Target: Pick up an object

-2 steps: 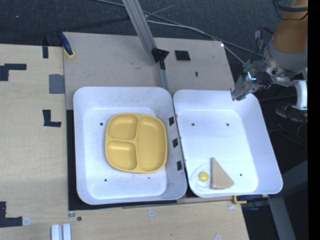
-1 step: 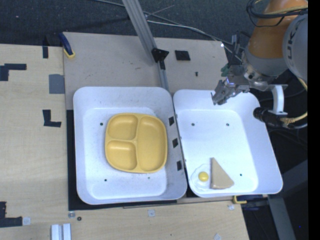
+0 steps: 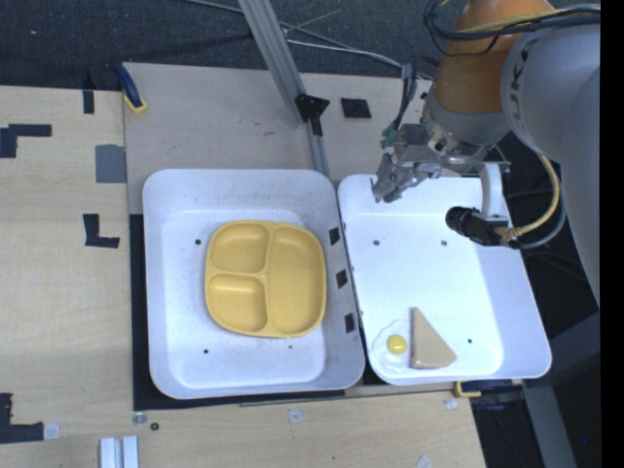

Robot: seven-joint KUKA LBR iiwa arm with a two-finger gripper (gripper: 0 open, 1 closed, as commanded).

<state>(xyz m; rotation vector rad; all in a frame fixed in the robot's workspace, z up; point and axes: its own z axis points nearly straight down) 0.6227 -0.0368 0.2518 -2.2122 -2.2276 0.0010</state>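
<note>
Arm parked over the far edge of the right bin, nothing picked up yet

The pincer (image 3: 387,189) hangs over the back left corner of the right bin (image 3: 507,291); honestly can't tell how it's set from here. Well below it, at the bin's near edge, a tan wedge (image 3: 429,342) lies just beside a small yellow ball (image 3: 396,343). Off to its lower left, a yellow divided plate (image 3: 265,279) sits in the left bin (image 3: 175,261).

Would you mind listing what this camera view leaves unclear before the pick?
- Tool: small and dark over the right bin's far edge; whether it is open or shut cannot be told.
- Yellow ball and tan wedge: too small to identify, and whether they touch is unclear.
- Arm: cut off by the right edge.
</note>
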